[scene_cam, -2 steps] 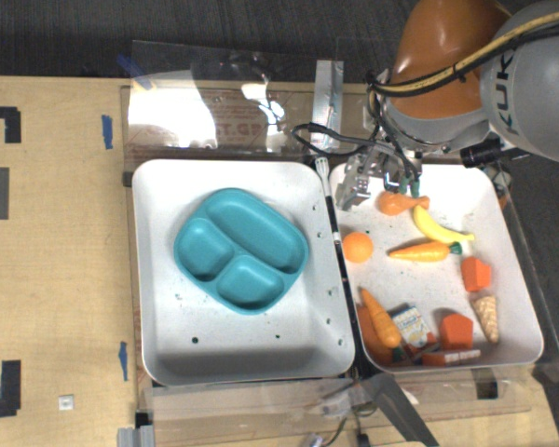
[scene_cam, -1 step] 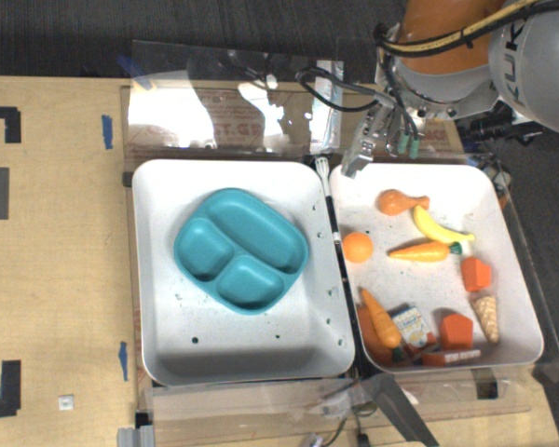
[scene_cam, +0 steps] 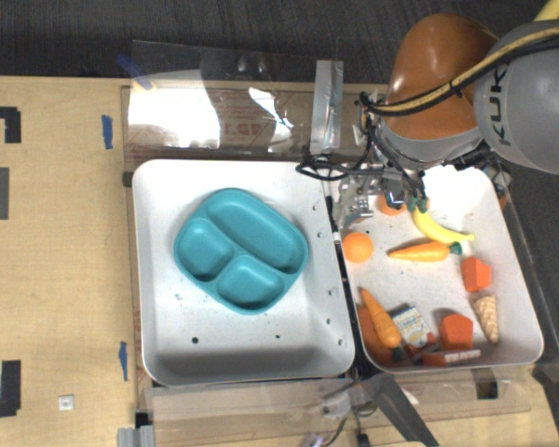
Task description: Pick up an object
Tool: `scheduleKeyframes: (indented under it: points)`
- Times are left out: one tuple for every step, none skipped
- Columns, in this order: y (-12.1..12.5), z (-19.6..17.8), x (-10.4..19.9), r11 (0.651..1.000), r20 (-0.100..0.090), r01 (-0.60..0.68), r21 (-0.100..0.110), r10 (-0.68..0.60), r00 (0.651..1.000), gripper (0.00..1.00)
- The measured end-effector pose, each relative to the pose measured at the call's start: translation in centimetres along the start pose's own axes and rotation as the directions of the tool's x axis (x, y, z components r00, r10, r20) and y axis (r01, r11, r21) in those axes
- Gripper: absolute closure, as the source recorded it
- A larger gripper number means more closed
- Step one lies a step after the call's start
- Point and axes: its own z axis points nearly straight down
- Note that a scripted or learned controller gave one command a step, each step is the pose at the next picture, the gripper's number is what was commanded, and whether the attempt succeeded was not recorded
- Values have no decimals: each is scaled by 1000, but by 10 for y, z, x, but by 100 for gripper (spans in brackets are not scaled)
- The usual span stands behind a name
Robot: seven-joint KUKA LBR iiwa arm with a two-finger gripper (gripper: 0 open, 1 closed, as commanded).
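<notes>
The gripper [scene_cam: 357, 203] is seen at the upper left corner of the right bin [scene_cam: 517, 277], just above an orange ball [scene_cam: 358, 248]; whether it is clenched or released cannot be told. A banana [scene_cam: 432, 225] and carrot [scene_cam: 419, 250] lie to its right. A teal plate [scene_cam: 241, 249] is seen in the left bin [scene_cam: 158, 250].
</notes>
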Motion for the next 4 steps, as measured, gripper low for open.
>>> scheduleKeyframes:
  points:
    - [17,-37,-29,999,12,-49,-1,49,999,100]
    - [18,-49,-31,999,22,-48,-3,48,999,100]
    - [19,-62,-33,999,33,-47,-4,47,998,100]
    - [-25,-2,-29,806,3,591,1,-591,806,100]
